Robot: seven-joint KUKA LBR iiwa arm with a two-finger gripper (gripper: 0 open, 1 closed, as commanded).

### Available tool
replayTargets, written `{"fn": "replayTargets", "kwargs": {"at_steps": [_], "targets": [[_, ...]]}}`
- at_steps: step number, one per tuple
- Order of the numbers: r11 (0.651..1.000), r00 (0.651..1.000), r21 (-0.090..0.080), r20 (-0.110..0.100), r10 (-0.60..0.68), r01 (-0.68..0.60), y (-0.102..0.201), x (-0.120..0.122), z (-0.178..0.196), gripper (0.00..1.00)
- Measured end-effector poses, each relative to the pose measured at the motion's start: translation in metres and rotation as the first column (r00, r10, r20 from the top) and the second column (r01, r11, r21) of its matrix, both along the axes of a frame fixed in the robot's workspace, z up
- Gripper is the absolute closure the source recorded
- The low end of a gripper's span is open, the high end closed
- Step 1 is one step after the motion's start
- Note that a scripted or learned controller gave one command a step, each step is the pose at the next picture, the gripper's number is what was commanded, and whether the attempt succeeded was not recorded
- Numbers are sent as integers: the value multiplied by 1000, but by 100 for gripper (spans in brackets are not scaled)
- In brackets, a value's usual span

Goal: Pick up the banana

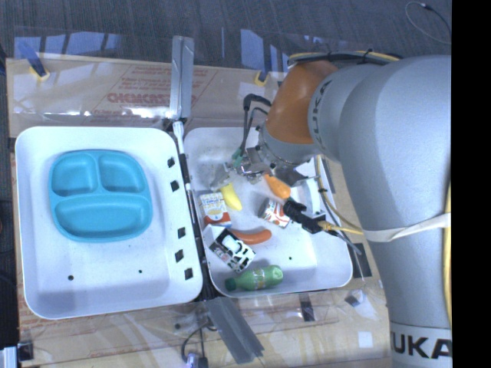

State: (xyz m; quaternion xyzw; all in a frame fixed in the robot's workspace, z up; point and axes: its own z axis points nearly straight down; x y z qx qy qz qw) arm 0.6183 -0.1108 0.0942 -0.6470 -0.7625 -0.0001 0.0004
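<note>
Bins, two: the left white bin [31,228] holds one blue three-compartment plastic tray [98,193]. The right white bin [337,263] holds one small yellow banana [232,199], one orange sausage [252,236], one orange carrot [278,186], one green bottle [255,277]. The gripper [247,164] hangs just right of and above the banana; its spread cannot be told.

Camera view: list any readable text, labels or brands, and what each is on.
"UKA", the tail of a logo cut off at the frame's bottom edge, on the grey arm.
Reddish print on the clear sheet behind the left bin: mirrored and too faint to read.
Label on the small carton in the right bin: too small to read.
Label on the small can: too blurred to read.
</note>
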Motion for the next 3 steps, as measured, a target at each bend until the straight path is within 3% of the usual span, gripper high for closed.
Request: {"fn": "replayTargets", "kwargs": {"at_steps": [1,2,3], "targets": [[1000,1000,0,-2,4,-4,0,0,10,100],[999,999,0,-1,-45,45,-13,-21,113,100],[987,987,0,-6,-159,159,-6,-10,59,100]]}}
